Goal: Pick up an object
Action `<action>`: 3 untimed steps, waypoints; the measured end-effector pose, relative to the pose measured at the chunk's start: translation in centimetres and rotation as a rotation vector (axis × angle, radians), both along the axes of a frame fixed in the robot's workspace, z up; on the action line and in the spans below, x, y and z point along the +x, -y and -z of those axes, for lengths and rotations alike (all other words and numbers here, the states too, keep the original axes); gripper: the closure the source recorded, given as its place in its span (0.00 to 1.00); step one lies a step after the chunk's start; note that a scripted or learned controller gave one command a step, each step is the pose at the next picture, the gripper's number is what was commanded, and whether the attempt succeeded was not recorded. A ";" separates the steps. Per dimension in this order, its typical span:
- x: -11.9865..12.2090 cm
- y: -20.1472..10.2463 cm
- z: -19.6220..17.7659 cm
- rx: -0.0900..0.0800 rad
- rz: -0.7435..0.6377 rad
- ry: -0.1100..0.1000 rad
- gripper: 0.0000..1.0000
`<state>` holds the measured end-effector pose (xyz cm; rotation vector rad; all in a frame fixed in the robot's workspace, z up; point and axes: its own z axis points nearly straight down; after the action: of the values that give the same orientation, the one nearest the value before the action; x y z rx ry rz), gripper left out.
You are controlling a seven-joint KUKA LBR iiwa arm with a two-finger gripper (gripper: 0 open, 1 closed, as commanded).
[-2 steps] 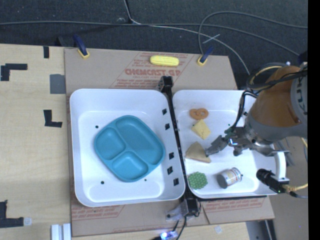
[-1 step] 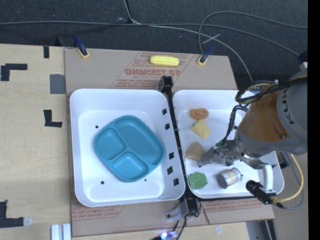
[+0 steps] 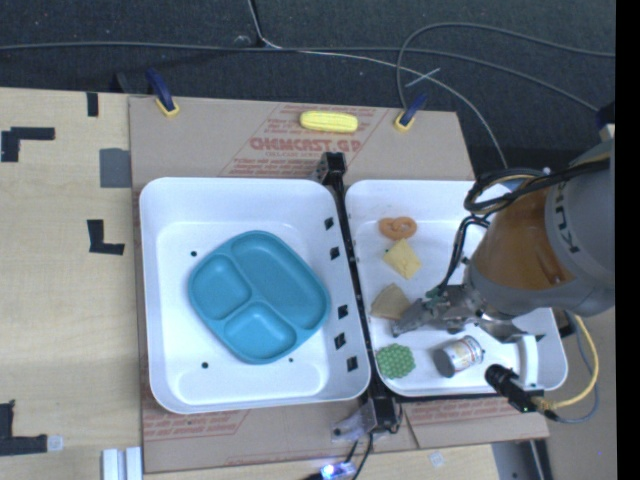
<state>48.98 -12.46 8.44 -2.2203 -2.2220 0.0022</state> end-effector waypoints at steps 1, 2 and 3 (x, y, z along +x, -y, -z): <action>0.1 0.1 -1.1 -0.002 0.000 0.004 1.00; -0.3 0.9 -5.9 0.000 0.001 0.002 1.00; 0.0 1.4 -10.3 -0.001 0.000 0.005 1.00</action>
<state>49.03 -13.83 18.72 -2.2229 -2.2247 -0.0023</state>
